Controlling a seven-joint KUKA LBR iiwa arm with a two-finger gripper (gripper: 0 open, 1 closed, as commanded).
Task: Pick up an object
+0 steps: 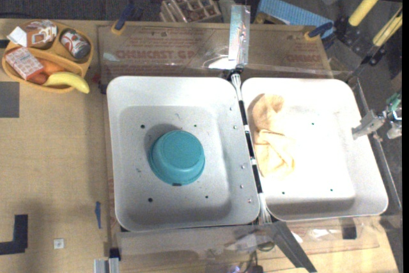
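A teal bowl (pixel 177 156) lies upside down in the middle of the left white bin (pixel 128 105). A crumpled pale yellow cloth (pixel 270 134) rests in the right white bin (pixel 332 156), against its left wall. Nothing touches either object.
A yellow tray (pixel 45 57) with a banana and food packets sits on the bench at the far left. Behind the bins stands a clear panel (pixel 239 41) on cardboard. A small metal fitting (pixel 377 124) sticks out at the right bin's right rim. Clutter and yellow poles lie beyond the bench.
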